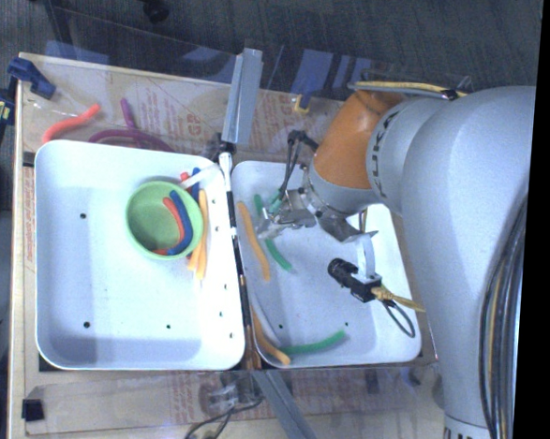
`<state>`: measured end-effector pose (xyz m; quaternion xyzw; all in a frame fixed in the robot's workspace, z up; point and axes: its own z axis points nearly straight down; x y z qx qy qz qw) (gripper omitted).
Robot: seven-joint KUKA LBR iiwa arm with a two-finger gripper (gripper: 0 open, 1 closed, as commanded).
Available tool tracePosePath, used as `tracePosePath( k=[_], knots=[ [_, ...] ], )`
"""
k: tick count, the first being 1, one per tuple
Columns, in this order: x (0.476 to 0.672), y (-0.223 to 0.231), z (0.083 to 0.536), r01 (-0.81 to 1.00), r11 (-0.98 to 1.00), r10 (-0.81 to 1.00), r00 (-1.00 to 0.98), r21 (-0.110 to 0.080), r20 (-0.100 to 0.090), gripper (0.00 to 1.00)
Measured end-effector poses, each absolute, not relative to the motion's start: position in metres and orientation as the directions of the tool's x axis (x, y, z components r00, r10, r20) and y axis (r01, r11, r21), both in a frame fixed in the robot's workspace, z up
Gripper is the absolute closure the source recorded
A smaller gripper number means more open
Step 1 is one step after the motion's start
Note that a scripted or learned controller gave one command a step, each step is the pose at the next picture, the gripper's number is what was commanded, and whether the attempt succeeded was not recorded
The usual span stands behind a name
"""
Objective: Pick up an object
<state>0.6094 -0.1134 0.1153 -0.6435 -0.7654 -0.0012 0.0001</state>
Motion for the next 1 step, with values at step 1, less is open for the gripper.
tracePosePath(
  k=[1],
  knots=[
    [0.6094,-0.1133,0.1153,0.985,0.172,0.985,-0.172,0.002,0.002,0.0]
  ],
)
